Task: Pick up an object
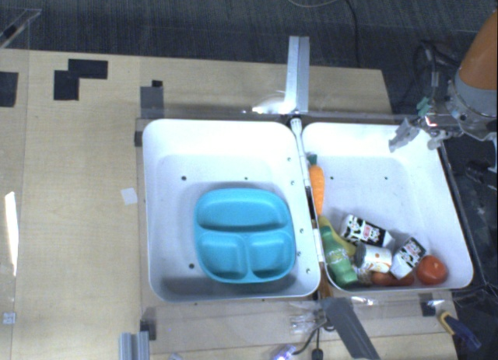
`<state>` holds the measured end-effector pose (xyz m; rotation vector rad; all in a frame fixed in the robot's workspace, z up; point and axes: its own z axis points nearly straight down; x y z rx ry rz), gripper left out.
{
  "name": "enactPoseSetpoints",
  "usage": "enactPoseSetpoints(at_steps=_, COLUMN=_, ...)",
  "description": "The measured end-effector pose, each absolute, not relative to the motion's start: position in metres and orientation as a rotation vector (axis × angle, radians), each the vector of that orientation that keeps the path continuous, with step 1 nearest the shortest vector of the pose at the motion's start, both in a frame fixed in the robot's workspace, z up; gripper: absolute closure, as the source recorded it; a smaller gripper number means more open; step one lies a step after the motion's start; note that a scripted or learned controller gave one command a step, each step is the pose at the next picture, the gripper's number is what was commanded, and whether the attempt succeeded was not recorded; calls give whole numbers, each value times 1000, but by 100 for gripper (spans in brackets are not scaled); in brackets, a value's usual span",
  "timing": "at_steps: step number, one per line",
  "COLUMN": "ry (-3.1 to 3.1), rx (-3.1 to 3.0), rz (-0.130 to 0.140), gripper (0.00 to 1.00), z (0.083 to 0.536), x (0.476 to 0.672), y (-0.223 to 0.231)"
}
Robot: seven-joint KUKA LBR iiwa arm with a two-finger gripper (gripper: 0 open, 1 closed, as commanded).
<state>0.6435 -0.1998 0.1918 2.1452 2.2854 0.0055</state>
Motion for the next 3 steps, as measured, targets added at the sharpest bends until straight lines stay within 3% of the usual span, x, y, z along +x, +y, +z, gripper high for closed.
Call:
enactPoseSetpoints(at_steps=1, ry=2159, rx=2277, rz=5, gripper=0, z=188, x=631, y=-154)
enactPoseSetpoints(at_steps=2, ry=1859, rx=2523, rz=8, gripper=0, z=210, x=671, y=-198)
enactPoseSetpoints(at_steps=3, ry=1841, rx=2541, rz=6, gripper=0, z=96, x=627, y=-193)
